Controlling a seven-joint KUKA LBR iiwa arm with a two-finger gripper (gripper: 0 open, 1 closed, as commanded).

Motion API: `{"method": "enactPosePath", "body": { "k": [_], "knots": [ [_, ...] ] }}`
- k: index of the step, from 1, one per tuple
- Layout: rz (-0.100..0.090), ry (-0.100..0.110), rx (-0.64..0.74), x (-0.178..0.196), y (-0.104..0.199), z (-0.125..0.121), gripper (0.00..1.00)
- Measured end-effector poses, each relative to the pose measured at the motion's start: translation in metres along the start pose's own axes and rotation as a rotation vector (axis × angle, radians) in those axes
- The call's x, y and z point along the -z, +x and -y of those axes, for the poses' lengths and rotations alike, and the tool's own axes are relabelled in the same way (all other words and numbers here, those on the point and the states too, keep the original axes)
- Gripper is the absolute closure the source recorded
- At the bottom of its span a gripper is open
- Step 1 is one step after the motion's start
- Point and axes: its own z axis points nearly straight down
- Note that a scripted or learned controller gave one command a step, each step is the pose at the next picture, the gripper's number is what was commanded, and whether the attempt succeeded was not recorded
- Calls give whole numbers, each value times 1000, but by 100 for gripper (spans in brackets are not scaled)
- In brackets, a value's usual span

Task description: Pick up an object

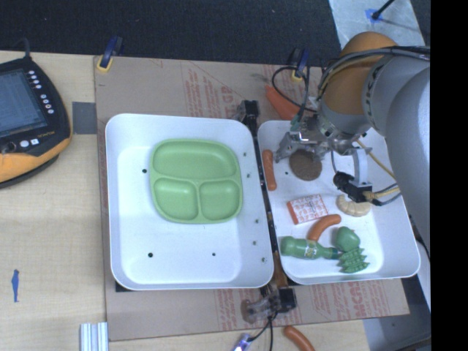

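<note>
Counter bears two bins; the claw, state impossible to tell, hovers just above a brown disc. So flat, the disc may slip out.

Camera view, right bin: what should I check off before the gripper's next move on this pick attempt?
1. Gripper over the right bin: ok.
2. Candidate below it: the brown round piece lies directly under the gripper: ok.
3. Room around the candidate: the sausage by the bin's left wall and the red-and-white packet both lie apart from it: ok.
4. Anything gripped already: cannot tell.
5. Green plate lies in the left bin, away from the gripper: ok.
</note>
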Motion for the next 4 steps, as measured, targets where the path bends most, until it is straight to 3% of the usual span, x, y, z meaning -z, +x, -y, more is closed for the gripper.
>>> {"method": "enactPosePath", "body": {
  "k": [4],
  "knots": [
    [0,-2,0,0,-5,0,0]
  ]
}}
